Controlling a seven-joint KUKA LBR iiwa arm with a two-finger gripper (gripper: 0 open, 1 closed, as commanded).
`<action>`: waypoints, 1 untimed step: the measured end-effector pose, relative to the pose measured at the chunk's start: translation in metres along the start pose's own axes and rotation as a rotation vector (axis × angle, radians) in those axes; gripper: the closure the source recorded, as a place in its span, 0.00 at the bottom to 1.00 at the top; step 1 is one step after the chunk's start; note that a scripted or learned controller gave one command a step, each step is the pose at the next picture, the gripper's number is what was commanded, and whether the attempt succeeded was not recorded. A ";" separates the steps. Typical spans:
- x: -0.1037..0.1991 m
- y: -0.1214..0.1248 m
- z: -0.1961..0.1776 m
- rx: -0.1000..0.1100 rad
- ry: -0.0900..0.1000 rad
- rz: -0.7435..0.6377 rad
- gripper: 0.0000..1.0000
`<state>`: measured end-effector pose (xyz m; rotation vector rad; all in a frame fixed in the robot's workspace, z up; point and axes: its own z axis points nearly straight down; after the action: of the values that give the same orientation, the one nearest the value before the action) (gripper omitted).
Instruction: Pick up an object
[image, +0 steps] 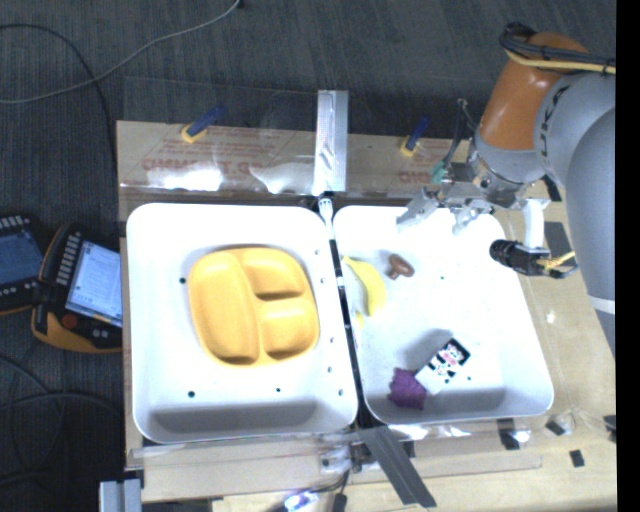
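My gripper (441, 214) hangs over the far edge of the right bin (500, 300), its two fingers spread apart with nothing between them. Below and left of it lies a small brown object (401, 266). A yellow banana-like piece (366, 284) rests against the bin's left wall. Near the front sit a purple object (406, 388) and a black-and-white patterned block (446, 361).
The left bin (160, 380) holds a yellow divided tray (255, 304). A metal divider post (331, 140) stands behind the bins. A teach pendant (80, 290) lies off the bench at the left. Blue and yellow clamps (203, 123) hold the back board.
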<state>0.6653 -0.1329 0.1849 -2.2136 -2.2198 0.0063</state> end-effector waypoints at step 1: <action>0.012 0.002 0.090 -0.001 -0.004 -0.156 0.00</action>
<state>0.6670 -0.1206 0.0947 -2.0355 -2.3878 0.0088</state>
